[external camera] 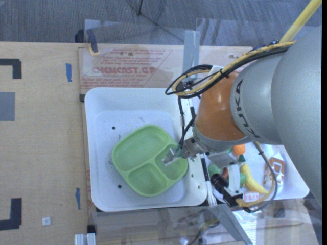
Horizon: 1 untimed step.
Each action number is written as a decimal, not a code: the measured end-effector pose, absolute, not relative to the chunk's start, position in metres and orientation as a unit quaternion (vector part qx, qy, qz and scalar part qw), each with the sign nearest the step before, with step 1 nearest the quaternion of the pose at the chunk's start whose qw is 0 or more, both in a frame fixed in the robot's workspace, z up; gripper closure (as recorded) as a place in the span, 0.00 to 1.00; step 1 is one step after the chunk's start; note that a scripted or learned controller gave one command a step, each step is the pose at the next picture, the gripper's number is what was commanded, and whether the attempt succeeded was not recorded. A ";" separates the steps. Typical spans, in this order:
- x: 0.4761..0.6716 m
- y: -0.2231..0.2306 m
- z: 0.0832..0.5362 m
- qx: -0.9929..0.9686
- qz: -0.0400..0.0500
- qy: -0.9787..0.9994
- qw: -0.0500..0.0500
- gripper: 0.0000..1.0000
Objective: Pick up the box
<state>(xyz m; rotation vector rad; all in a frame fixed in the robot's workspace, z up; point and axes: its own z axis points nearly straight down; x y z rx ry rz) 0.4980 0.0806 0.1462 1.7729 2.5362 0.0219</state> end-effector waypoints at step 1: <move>0.479 0.014 0.184 0.553 0.000 0.833 0.001 0.00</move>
